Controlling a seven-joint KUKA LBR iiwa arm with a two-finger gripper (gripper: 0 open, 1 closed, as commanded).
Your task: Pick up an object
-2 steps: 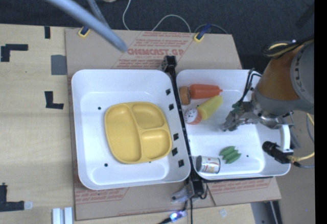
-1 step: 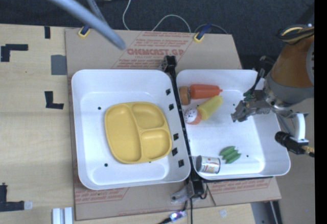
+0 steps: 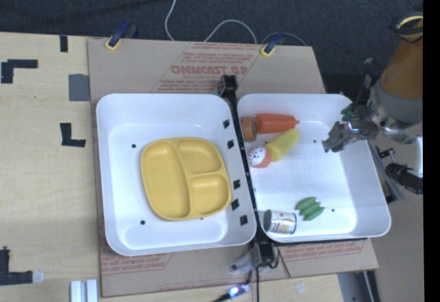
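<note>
Over right bin [image 3: 364,211] rim: claw [image 3: 337,140], grip state unclear; carrot [image 3: 276,122], yellow corn [image 3: 282,144], can [image 3: 280,223] well apart.

Arm [image 3: 405,80] cut off at right

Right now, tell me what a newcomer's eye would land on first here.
First comes the yellow divided plate, lying alone in the left bin. Next, the cluster at the right bin's upper left: an orange carrot-like toy beside a yellow bottle-like toy. The gripper hangs above that bin's right rim.
</note>
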